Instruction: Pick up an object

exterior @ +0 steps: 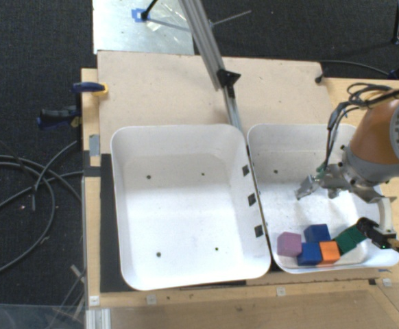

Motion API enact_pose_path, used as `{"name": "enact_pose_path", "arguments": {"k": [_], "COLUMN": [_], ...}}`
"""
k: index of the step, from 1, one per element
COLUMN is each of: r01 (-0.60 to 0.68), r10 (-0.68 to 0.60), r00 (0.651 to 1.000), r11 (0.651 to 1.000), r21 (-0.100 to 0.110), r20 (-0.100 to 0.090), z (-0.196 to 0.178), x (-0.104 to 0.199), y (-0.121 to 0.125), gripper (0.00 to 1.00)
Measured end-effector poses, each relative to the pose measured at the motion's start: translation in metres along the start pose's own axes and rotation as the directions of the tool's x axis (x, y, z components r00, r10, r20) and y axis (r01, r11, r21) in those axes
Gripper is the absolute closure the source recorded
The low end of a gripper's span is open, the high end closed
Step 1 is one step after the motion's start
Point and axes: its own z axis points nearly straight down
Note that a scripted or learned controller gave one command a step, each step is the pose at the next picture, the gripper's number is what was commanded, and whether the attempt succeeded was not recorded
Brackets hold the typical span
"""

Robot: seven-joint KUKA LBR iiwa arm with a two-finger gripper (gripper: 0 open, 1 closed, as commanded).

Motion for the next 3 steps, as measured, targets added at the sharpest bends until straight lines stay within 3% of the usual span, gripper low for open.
{"name": "enact_pose_path", "arguments": {"k": [1, 2, 3], "r01": [-0.011, -0.001, -0.002], "r10": [0.011, 0.001, 0.002], "r00": [1.0, 1.0, 1.0], "r11": [1.0, 1.0, 1.0], "r21": [-0.001, 0.0, 0.005], "r20": [-0.001, 0.001, -0.001], "z": [0.002, 0.003, 0.003], "x": [0.003, -0.006, 0.004], "y": [-0.075, -0.009, -0.003], "gripper": [0.0, 0.0, 0.0]}}
